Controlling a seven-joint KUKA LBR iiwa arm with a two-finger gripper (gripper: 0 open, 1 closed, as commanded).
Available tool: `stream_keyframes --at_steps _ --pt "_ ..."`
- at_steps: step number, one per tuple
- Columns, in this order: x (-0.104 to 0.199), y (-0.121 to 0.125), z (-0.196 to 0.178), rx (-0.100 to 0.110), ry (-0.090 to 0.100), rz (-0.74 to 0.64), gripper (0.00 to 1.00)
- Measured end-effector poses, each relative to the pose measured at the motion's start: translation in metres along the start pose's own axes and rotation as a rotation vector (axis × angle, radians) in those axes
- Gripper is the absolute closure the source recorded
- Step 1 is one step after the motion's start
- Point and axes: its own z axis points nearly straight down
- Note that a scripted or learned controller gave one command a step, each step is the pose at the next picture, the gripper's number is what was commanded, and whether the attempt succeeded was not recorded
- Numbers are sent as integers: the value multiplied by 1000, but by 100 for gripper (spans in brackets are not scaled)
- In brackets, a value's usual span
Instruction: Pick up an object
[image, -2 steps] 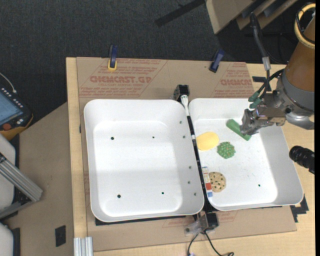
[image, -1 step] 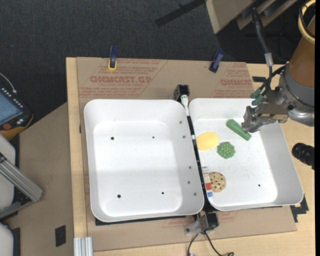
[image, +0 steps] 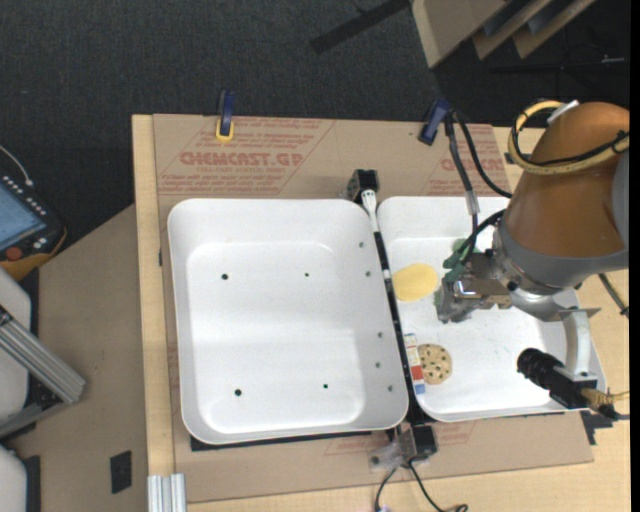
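Hovering low in the right bin (image: 500, 400), the gripper (image: 452, 300) is sitting just beside a yellow object (image: 415, 281), which is lying toward the divider, to the gripper's left in the camera view (its long axis running roughly across the bin). Whether anything is being pinched I cannot tell. The arm (image: 570, 190) is reaching in from the right, wrist bent steeply down. A round cookie-like item (image: 433, 363) is resting nearer the front wall.

Yellow lump (image: 414, 281), speckled tan cookie (image: 433, 363)
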Motion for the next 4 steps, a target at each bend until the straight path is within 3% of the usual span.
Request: stream_keyframes --at_steps 1,2,4 --pt "51 2 -132 -30 2 -9 100" --pt "48 1 -135 -18 -2 -2 100" --pt "48 2 -155 -22 -3 -3 100"
